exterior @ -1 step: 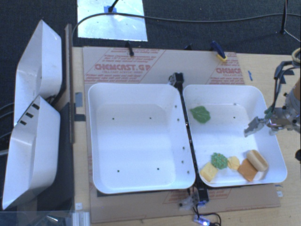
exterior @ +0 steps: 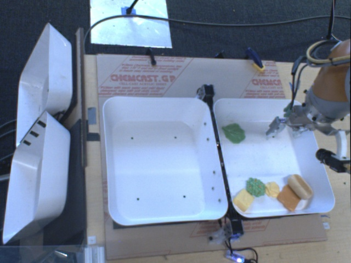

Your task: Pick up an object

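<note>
My gripper (exterior: 282, 129) hangs over the far right part of the right bin (exterior: 274, 156), with nothing visibly held in it. A flat green leafy piece (exterior: 234, 132) lies to its left, near the bin's far left corner. Along the near wall sit a green broccoli-like piece (exterior: 255, 186), a small yellow piece (exterior: 272, 189), a pale yellow block (exterior: 244, 200), an orange block (exterior: 288, 198) and a tan bread roll (exterior: 300, 185) resting against the orange block. All of these lie well apart from the gripper.
The left bin (exterior: 159, 158) stands beside the right one, with a black clip (exterior: 206, 91) at the far end of their shared wall. Spare white bins (exterior: 41, 141) lean at the far left. A silver plate (exterior: 130, 15) lies beyond the bench.
</note>
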Available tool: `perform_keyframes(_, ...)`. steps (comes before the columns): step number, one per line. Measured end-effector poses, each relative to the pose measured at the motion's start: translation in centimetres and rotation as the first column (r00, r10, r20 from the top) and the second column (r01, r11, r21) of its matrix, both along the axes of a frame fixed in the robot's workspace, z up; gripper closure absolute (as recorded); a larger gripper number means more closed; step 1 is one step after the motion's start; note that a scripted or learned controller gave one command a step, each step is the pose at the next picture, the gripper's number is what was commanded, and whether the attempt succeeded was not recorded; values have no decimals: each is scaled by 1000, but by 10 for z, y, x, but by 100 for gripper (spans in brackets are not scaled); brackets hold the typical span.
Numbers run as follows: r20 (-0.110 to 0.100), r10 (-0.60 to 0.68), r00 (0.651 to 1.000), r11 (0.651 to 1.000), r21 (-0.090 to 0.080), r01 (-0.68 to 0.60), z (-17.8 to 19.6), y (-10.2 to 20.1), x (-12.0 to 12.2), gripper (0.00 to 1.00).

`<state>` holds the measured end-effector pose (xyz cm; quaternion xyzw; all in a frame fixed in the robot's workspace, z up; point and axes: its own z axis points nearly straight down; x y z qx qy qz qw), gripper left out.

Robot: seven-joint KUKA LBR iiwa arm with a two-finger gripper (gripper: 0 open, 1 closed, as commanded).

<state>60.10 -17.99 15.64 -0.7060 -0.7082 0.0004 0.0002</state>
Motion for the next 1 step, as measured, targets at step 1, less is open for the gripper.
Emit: perform_keyframes(1, 1, -3, 1000, 1000, 0, 3, 3, -1, -1, 0)
